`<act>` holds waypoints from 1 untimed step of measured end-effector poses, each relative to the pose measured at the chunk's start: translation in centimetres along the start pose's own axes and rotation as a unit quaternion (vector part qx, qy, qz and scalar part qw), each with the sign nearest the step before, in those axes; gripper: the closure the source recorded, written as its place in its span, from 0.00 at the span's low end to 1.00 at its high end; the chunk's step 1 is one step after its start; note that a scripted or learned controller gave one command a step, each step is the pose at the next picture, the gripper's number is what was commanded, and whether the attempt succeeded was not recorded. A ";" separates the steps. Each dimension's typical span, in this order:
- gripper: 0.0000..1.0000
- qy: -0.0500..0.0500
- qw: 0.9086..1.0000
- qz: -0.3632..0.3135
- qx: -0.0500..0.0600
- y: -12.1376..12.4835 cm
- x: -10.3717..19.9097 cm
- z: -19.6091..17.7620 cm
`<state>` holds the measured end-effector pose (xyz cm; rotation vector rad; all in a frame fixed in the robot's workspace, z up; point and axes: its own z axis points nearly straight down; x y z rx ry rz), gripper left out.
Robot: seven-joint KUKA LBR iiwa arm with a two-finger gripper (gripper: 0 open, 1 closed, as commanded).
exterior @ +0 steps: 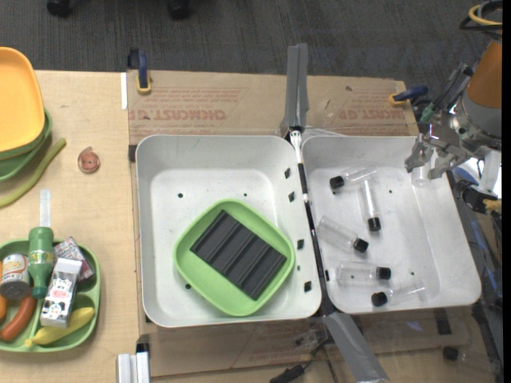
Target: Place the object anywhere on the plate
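- Right now, camera view, right side: arm [485,86] comes in at upper right, orange band on top.
- Gripper [427,162] sits over the right bin's upper-right corner, by the rim. Nothing visibly held. Open or closed: can't tell, too small and blurred.
- Right bin [455,294]: white, shallow, holds five clear vials w/ black caps, all lying flat.
- Vial 1 [351,179]: upper left of bin, cap toward the left.
- Vial 2 [370,206]: just right of vial 1, runs roughly up-down, cap at the lower end.
- Vial 3 [342,234]: mid-left, slanted, cap at the lower right.
- Vial 4 [363,274]: lower middle, cap on the right.
- Vial 5 [399,295]: near the front rim, cap on the left, close to vial 4.
- All vials are apart from the gripper; vial 2 is the nearest.
- Left bin [160,174]: white, touches the right bin along the middle seam.
- Plate [188,246]: green, squarish w/ rounded corners, turned at a slant, in the lower middle of the left bin. Dark ridged insert [239,252] fills its center. No vial on it.
- Cardboard [207,106] lies under both bins, w/ clamps [140,74] at the back edge.
- Far left on the bench: orange dish [16,94] stacked on green ones.
- Small pink bit [89,160] sits near the left bin.
- Green tray [80,325] at lower left holds toy food and a green bottle [40,258].
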<state>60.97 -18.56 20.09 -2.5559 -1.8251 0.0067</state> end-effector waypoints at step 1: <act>0.00 0.000 1.000 0.000 0.000 0.0 0.0 0.0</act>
